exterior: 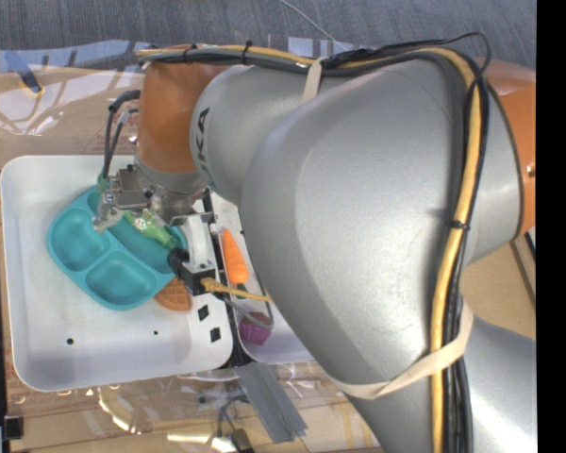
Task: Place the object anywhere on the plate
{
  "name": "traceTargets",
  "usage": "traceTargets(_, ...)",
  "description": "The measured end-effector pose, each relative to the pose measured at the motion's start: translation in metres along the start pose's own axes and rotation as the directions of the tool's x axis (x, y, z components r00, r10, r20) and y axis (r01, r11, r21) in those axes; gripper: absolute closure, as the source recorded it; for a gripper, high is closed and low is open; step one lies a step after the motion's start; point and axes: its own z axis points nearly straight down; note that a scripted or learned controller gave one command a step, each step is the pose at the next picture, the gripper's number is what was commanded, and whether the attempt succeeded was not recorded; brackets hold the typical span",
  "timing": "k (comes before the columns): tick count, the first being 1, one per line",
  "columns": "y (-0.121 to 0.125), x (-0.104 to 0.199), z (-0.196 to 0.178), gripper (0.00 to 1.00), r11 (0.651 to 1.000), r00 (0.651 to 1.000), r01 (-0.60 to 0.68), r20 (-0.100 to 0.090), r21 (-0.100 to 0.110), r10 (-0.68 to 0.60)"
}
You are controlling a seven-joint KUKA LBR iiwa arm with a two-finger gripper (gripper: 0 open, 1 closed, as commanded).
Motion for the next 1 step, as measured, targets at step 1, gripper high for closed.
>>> traceTargets(1, -0.0392, -0.0375, -0.2318, 0.0, 0.999, 0.999, -0.052, -0.003, -0.015, 0.052)
